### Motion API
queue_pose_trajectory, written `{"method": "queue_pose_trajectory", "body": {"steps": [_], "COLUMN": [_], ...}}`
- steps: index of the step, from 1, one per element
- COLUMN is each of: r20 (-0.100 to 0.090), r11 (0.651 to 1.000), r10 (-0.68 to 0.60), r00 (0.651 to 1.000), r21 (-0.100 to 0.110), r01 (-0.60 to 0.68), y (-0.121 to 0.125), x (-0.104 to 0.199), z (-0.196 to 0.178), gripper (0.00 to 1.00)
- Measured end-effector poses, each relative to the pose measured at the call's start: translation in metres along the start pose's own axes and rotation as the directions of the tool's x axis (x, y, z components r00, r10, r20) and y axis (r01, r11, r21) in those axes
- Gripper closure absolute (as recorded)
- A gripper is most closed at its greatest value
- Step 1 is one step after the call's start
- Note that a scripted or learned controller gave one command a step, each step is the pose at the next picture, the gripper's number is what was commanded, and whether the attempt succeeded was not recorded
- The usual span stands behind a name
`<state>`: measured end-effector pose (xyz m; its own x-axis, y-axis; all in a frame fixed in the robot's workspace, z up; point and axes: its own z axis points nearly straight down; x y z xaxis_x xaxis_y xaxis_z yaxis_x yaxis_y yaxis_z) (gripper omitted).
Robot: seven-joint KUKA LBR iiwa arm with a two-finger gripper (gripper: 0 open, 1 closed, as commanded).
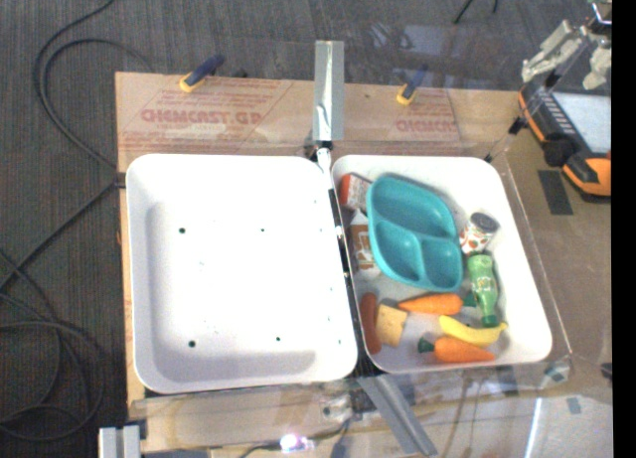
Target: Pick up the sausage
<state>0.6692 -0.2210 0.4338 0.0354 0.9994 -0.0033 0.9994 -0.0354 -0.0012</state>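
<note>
Right bin (pixel 517 208) crowds sausage (pixel 370 319) — probably touching bread (pixel 392 325) — below teal tray (pixel 415 230).

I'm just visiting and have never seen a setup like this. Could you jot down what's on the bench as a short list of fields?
left bin: white, shallow
right bin: holds toy food
sausage: reddish-brown, by the right bin's left wall, near the front
teal tray: divided, in the bin's middle
carrots: one above the banana, one below
green bottle: right of tray
</note>
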Motion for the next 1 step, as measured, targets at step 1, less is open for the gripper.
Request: {"method": "queue_pose_trajectory", "body": {"steps": [1], "r20": [0.001], "r11": [1.0], "r10": [-0.002], "r00": [1.0], "r21": [0.0], "r01": [0.002], "y": [0.0001], "x": [0.0001], "z": [0.0013], "gripper": [0.0]}}
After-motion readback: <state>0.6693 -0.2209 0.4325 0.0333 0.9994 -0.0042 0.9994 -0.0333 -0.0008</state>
